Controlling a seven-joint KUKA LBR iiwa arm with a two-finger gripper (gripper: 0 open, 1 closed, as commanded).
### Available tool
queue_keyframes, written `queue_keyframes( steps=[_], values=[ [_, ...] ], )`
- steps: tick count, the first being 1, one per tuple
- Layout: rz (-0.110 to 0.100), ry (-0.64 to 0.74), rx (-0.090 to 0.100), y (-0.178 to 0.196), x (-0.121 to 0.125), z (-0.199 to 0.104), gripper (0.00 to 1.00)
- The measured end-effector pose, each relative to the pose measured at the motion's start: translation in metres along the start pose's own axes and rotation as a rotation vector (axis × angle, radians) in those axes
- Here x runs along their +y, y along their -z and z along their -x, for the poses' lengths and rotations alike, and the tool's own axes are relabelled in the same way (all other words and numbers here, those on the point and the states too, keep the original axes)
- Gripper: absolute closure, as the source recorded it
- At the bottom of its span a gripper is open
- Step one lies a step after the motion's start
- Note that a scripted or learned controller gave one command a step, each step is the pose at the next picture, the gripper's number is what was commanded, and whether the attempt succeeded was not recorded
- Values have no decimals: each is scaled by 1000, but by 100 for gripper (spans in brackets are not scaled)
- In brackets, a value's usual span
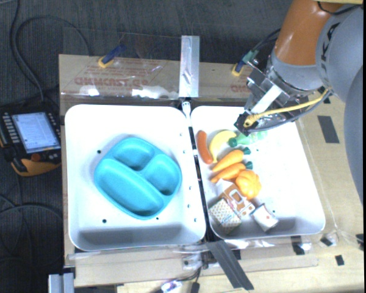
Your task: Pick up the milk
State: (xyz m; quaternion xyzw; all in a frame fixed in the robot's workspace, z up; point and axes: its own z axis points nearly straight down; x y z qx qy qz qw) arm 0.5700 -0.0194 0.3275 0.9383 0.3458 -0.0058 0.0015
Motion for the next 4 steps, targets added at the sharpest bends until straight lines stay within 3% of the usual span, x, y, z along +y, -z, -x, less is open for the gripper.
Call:
queue_keyframes(
  steps=[1,2,3,4],
  values=[
    [-2,-169,6,-83,19,64,100],
    [-3,-480,8,-24,-46,34,100],
    [-1,-465,8,-16,-149,-14,100],
    [-2,-505,4,-177,-178,-38,100]
  ],
)
